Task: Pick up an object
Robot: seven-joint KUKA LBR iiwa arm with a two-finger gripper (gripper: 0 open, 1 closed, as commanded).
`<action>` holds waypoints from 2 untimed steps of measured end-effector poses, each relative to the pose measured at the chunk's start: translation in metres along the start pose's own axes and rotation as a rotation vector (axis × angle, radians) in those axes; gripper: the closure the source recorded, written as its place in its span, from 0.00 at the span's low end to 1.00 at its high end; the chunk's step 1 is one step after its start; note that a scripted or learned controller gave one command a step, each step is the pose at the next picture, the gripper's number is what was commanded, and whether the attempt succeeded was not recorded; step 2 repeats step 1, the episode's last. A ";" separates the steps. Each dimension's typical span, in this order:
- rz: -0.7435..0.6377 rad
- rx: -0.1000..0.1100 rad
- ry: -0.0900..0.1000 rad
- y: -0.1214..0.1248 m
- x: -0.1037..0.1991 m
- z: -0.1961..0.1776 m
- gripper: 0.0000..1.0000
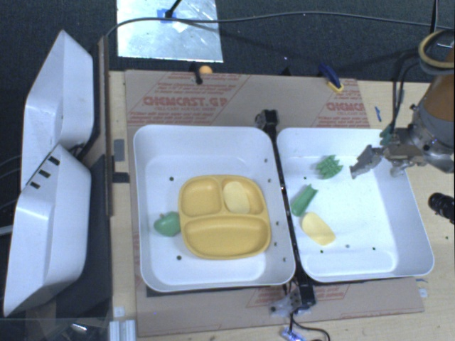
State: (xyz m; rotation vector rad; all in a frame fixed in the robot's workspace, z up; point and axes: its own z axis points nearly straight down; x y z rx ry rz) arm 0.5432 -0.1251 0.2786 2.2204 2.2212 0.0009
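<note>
Carrying two white bins side by side on a brown sheet: the desk (pixel 234 91). Sitting on the left, the left bin (pixel 153 190); touching it along a black joint, the right bin (pixel 398 240).

Filling most of the left bin's floor, one yellow tray (pixel 224 233) with three compartments, its long side running left to right. Lying in its upper right compartment, one pale yellow oval (pixel 237 198). Touching the tray's left edge, one round green piece (pixel 167 224).

Reaching in from the right, the grey arm (pixel 434 130), with the gripper (pixel 364 163) hanging over the upper right part of the right bin, fingers pointing left and down. Holding nothing between them; whether open or closed, cannot tell.

Lying in the right bin, three loose things, all in its left half:
- one green stick (pixel 303 199), long axis running from upper right to lower left, just beside the joint;
- one yellow piece (pixel 318 229), long axis running from upper left to lower right, just below the stick and almost touching it;
- one ribbed green piece (pixel 328 166), squat, showing no clear long axis, sitting near the gripper, to its left and apart from it.
</note>
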 end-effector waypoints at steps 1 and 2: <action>0.002 0.001 -0.001 0.067 -0.053 0.000 0.00; 0.002 0.001 -0.001 0.067 -0.053 0.000 0.00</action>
